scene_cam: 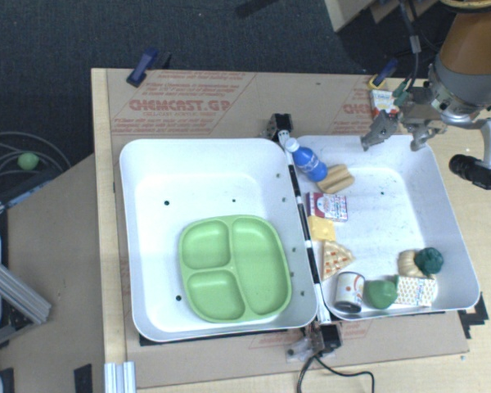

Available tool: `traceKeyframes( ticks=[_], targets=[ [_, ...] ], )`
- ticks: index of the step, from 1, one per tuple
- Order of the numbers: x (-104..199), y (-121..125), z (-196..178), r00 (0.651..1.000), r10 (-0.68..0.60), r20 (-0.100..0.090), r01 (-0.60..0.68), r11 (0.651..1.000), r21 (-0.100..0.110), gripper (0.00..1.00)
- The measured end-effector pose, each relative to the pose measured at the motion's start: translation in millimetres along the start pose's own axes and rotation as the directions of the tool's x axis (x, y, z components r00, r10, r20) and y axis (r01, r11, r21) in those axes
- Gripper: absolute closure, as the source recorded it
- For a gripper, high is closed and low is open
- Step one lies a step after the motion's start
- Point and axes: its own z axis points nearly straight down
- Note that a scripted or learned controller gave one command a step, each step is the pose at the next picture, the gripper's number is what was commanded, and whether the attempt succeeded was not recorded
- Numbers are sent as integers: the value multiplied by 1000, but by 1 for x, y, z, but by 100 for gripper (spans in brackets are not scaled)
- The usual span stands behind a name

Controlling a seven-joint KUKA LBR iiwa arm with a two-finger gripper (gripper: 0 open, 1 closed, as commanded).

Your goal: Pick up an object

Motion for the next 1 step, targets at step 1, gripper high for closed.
traceKeyframes(
  ticks=[1],
  targets=[
    [28, 28, 77, 1000, -1, -1, 1, 1000, 2, 0]
  ],
)
